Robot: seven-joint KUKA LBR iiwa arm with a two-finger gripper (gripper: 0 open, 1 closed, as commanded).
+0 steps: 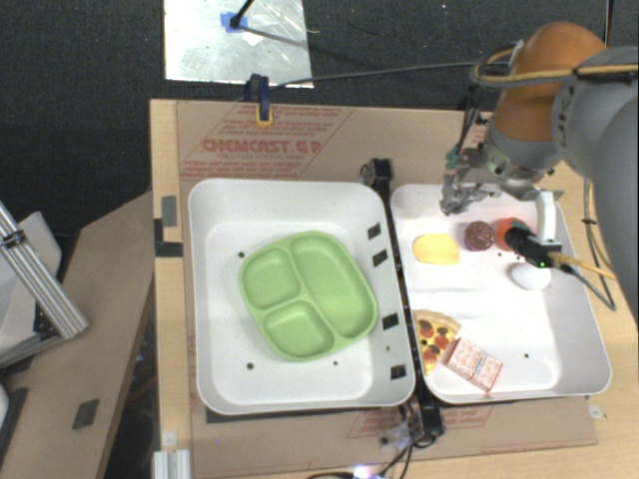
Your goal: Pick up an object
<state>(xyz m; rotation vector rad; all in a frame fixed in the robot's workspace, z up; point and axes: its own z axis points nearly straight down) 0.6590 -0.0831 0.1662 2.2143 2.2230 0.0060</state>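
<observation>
Slanted view from above of a table covered with printed cardboard, bearing two shallow white bins side by side.

Left bin: one green plate with three compartments, lying flat near the bin's middle.

Right bin: six small things, any of them a candidate for the pick.
- Toward the far edge, a yellow lump.
- Just beside it, toward the right edge, a dark red ball.
- Next along, an orange-red piece, close against the ball and partly hidden by robot fittings.
- On the near side of that piece, close to the right edge, a white egg-shaped thing.
- Toward the near left corner, a toy pizza slice against the bin's left wall.
- Just beside the slice on its near side, a small red-and-white box, set at an angle.

Grey arm with orange band, entering from the right above the table's far right corner.

Claw pointed downward over the far left corner of the right bin, just beyond the yellow lump and the dark red ball, apart from both. Impossible to tell from this angle whether spread or pressed together.

Blue clamp at the table's far edge; crinkled foil sheet beyond that edge.
</observation>
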